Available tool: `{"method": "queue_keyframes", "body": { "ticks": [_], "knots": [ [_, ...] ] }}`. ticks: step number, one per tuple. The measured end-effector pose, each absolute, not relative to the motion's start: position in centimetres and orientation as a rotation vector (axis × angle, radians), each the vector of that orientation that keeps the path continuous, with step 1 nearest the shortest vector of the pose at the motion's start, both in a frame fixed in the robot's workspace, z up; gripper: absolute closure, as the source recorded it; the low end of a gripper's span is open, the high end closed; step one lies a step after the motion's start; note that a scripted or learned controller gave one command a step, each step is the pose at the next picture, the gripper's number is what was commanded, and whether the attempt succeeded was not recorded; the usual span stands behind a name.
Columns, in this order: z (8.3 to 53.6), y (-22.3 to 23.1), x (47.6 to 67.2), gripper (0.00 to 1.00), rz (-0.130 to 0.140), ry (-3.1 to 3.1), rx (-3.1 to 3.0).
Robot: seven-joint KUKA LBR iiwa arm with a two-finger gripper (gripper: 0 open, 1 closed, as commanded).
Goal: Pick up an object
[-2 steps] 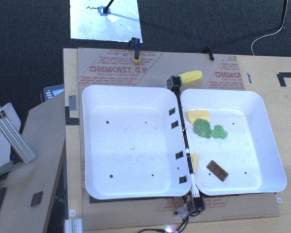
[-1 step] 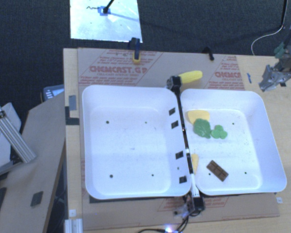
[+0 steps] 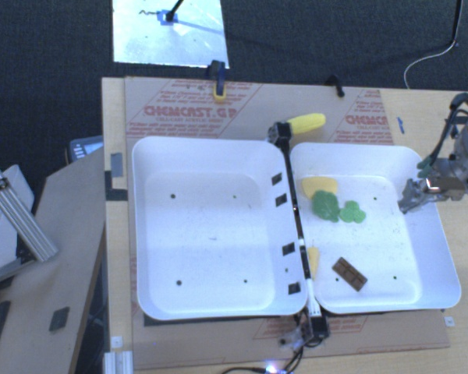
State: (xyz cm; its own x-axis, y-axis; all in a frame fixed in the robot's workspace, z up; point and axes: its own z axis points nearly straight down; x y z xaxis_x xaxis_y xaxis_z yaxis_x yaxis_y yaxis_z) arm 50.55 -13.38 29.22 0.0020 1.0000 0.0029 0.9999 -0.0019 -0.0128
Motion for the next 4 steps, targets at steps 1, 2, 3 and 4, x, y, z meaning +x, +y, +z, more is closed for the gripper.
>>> {"method": "queue_keyframes", "body": {
  "ticks": [1,2,3,4],
  "knots": [
    [23.2,-11.8,52.9,1.0,0.002,-2.225,-2.214],
    [37.0,-12.5,51.5,1.0,-0.015,-2.236,-2.228],
    [54.6,-15.2,48.6,1.0,-0.018,-2.238,-2.234],
    [41.9,-9.5,48.7,1.0,0.005,-2.226,-2.207]
  ]
}}
